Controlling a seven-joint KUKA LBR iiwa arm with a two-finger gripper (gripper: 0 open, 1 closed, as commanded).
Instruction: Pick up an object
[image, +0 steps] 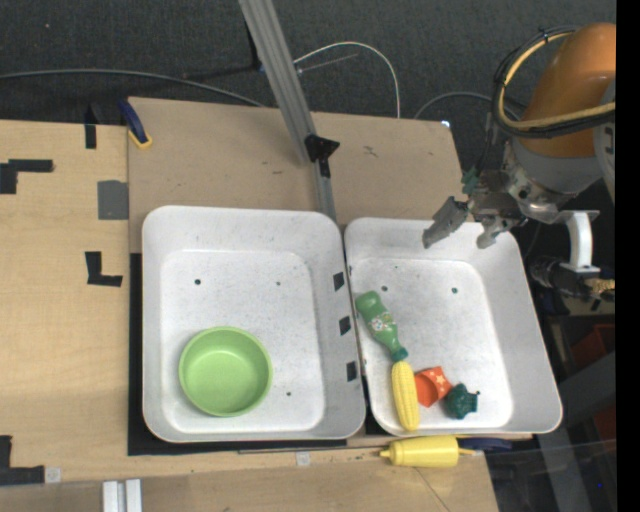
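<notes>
Green bottle (379, 324) lies mid right bin (500, 300), corn (404, 394) just below it. We see gripper (464, 228) at upper right, fingers spread, pinching nothing.

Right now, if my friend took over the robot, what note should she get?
Gripper: open, holding nothing, over the back edge of the right bin.
Right bin holds a green bottle, a corn cob, an orange piece and a dark green piece, all near the front.
Left bin holds a green bowl.
A yellow bottle lies on the bench in front of the right bin.
Done: nothing picked up yet.
Left: go down, grab one thing, lift it.
</notes>
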